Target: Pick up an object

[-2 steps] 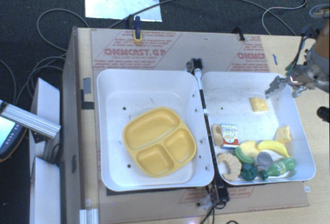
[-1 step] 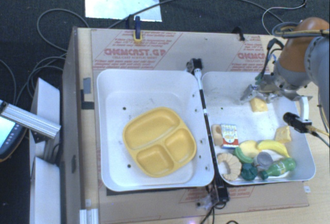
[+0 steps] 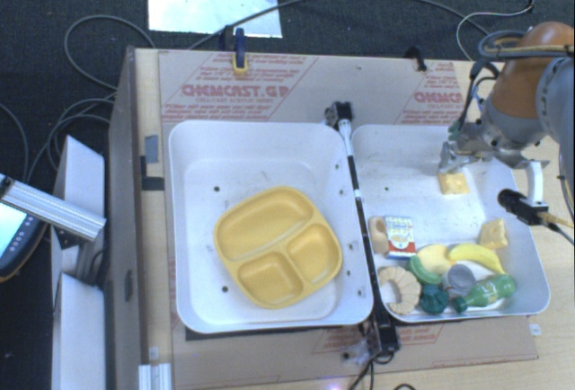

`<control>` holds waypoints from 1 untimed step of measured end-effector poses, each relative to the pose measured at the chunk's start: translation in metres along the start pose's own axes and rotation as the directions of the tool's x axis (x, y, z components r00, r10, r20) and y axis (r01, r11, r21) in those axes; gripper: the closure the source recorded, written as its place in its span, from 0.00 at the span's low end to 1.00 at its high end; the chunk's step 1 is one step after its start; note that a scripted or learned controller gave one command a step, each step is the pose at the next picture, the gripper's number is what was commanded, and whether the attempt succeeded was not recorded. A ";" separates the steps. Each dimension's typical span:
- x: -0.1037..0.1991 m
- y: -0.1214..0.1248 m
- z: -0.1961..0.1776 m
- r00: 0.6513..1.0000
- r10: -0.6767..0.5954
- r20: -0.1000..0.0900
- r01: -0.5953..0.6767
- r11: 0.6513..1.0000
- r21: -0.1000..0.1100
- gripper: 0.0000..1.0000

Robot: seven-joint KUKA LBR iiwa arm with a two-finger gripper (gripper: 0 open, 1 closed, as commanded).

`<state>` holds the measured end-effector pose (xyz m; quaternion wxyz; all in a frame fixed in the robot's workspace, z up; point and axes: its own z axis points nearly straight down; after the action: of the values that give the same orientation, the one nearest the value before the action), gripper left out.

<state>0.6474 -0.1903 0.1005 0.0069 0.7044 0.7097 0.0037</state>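
Just below the claw (image 3: 460,155) sits a small pale-yellow block (image 3: 454,183), alone on the bare floor of the right-hand bin (image 3: 395,150), and that looks like the likeliest target. It's squarish, flat-topped, matte, a cheese-like wedge or foam piece; I'd judge it light and fairly stiff, not slippery, nothing fragile about it. Best hold: straight down across its two opposite flat sides, since nothing crowds it. Whether the claw is apart or together, I cannot tell from this angle; it hangs close above the block, with no object seen in it. Further from the claw, toward the near rim, there's a tight heap: a banana (image 3: 476,255), a green bottle (image 3: 483,292), a small picture carton (image 3: 399,234), a ridged beige piece (image 3: 400,287). Those touch and overlap, so they're harder pickings. Across the divider, well away from the claw, a yellow compartment tray (image 3: 277,246) lies flat in the left bin (image 3: 198,155).
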 end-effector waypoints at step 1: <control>-0.016 -0.014 -0.059 1.000 0.005 -0.002 -0.005 1.000 0.010 1.00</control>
<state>0.6330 -0.2062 0.1593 0.0027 0.7063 0.7079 0.0010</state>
